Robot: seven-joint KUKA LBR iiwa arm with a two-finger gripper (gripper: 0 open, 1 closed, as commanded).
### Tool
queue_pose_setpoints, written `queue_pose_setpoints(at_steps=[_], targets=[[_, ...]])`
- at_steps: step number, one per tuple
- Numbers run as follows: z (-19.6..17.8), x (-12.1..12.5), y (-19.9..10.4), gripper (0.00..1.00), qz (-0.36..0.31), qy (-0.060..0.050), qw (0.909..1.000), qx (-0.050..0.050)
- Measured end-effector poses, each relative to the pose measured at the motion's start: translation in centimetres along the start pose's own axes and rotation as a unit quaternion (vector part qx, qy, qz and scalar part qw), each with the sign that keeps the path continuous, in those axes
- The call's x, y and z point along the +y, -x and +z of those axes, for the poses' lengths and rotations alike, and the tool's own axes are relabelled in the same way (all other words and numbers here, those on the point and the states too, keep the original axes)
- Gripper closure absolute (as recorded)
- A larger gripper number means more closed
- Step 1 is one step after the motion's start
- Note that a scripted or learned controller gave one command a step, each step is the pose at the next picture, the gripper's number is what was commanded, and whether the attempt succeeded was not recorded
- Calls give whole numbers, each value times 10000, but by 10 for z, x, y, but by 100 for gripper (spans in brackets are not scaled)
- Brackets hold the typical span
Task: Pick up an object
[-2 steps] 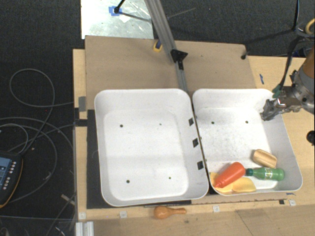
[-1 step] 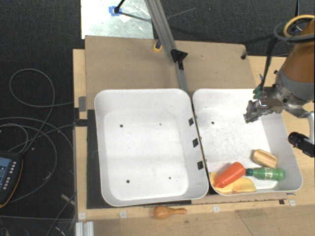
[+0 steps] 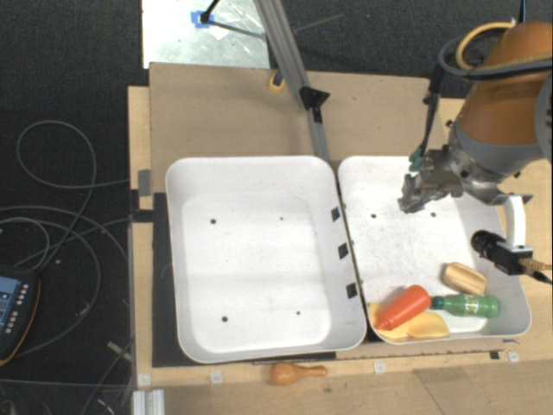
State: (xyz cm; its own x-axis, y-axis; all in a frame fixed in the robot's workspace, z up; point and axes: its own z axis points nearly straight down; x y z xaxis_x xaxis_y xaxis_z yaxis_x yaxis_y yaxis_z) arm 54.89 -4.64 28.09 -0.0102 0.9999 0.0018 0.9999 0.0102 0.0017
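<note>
Honestly, you cannot tell the gripper [image 3: 413, 199] state, so target the light, stiff, slippery-looking orange carrot [image 3: 403, 307] at its thick middle.

Orange pear-shaped toy [image 3: 297, 372] on bench edge below left bin [image 3: 259, 175], black cables [image 3: 52, 232] on dark floor, handheld controller [image 3: 15, 305] at left

Even overhead light, white bins [image 3: 259, 175] bright, soft shadows, slightly grainy, mild blur.
</note>
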Motion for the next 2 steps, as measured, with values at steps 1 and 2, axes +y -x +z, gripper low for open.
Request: queue_pose_setpoints(at_steps=[1,2], targets=[[22,0,-56,100,-3,-10,10000,3],[26,1,-101,100,1,-4,10000,2]])
